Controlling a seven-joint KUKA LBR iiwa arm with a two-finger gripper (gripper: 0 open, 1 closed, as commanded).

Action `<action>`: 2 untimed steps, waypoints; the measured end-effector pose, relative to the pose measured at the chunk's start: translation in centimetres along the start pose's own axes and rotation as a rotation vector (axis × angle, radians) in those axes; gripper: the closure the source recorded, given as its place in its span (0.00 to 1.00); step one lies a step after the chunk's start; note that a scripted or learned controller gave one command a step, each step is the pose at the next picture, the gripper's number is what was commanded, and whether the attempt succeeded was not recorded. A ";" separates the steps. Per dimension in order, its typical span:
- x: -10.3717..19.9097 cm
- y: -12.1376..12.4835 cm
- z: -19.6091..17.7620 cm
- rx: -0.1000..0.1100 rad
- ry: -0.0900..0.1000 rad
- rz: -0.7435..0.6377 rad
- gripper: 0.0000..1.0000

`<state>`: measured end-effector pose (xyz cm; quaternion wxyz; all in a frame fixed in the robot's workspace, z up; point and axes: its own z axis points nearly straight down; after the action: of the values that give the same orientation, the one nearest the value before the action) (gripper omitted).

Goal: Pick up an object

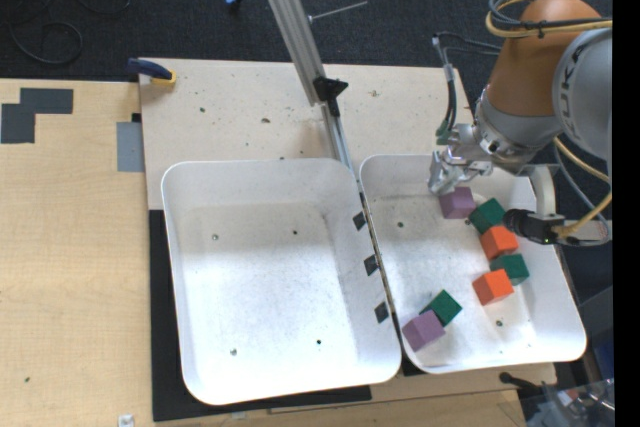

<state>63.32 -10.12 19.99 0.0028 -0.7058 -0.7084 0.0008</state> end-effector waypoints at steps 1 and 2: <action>4.7 -1.3 0.6 0.001 0.000 0.000 1.00; 10.5 -2.1 -0.8 0.000 0.000 -0.001 1.00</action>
<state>61.16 0.37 20.85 0.0029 -0.7054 -0.7088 0.0006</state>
